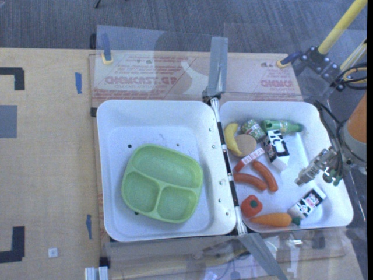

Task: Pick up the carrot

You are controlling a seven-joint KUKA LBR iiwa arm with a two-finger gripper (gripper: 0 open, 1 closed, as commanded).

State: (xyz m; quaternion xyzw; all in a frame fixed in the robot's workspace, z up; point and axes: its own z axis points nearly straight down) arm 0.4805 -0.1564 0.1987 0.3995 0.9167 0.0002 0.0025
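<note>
While the tray (162, 182) sits in the far bin, well left of the gripper (317, 171), I see the carrot (271, 219) lying in the near bin (341, 206), below and left of the fingers, beside a tomato (251, 205). The sausages (256, 177) lie directly left. I cannot tell how far the gripper is open, and I see nothing in its grasp.

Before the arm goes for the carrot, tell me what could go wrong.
1. The carrot lies by the bin's near wall, so the gripper may hit the rim.
2. A tomato sits at one end and a small carton at the other, so a slightly off grasp could catch either.
3. The gripper sits up and to the right, so its path may brush the carton.
</note>
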